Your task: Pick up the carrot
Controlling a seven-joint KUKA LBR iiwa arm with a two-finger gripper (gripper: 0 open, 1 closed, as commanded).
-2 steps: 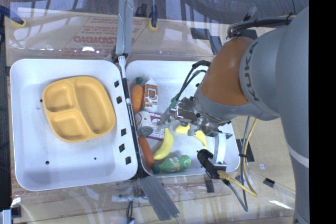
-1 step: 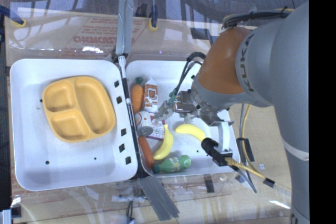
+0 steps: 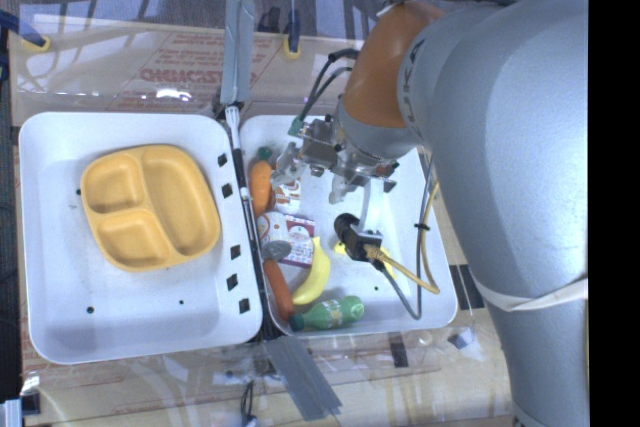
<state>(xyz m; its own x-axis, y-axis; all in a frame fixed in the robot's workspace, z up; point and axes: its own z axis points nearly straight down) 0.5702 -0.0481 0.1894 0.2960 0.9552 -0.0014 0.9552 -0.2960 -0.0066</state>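
Note:
The carrot [image 3: 261, 186], orange with a green top, lies along the left wall of the right bin [image 3: 437, 305], near the bin's far end. A second long orange piece [image 3: 278, 288] lies by the same wall nearer the front; I cannot tell if it is also a carrot. My gripper [image 3: 312, 171] hangs low in the right bin, just right of the upper carrot and over a red-and-white packet [image 3: 294, 237]. Nothing shows in its grasp.
A banana [image 3: 315, 275] and a green bottle [image 3: 330, 313] lie at the right bin's front. A black part with a yellow cable [image 3: 352, 235] hangs beside the gripper. The left bin [image 3: 50, 315] holds a yellow divided plate [image 3: 148, 205]. My arm covers the right bin's right side.

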